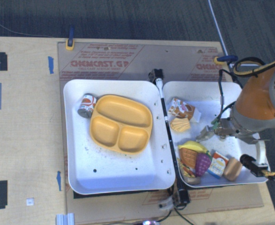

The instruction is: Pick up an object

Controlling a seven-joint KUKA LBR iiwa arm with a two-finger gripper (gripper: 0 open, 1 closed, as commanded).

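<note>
Nearest the camera, along the front wall of the right bin (207, 184), a cluster of toy food is seen: a purple grape bunch (202, 163) touching a yellow banana (192, 146), a small carton (217, 165) and a brown piece (233, 169) beside it. Farther back, a snack packet (181, 108) and a cracker (180, 124) are found. The gripper (206, 134) is held low over the bin's bare middle, its fingers parted, with nothing grasped between them. In the left bin (81, 172), a yellow divided plate (121, 123) is laid, with a can (86, 105) touching its far left edge.
</note>
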